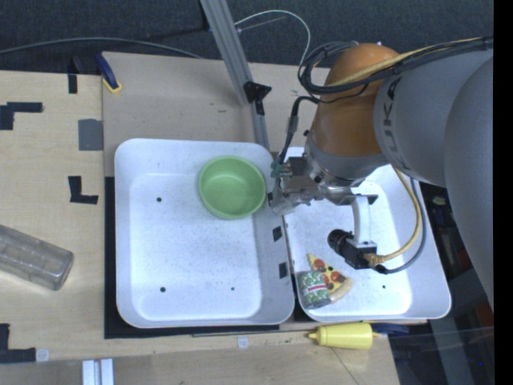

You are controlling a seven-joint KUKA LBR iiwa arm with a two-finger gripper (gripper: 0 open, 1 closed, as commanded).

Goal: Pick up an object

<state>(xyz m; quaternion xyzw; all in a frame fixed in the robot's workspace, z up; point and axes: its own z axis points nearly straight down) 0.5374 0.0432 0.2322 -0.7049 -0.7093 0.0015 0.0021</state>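
A green bowl [232, 186] stands upright in the far right corner of the left bin [160, 295]. A toy pizza slice [322, 283] lies in the near left corner of the right bin [425, 295]. My gripper [285, 188] hangs below the orange wrist, over the rims where the two bins meet. It is just right of the bowl and above the pizza slice. The arm hides the far half of the right bin.
A black fitting [349, 247] on a yellow cable lies low over the right bin. A yellow bottle [345, 335] lies on the bench in front of that bin. A clear plastic container [32, 259] sits at far left, and a slanted metal pole [228, 46] rises behind the bins.
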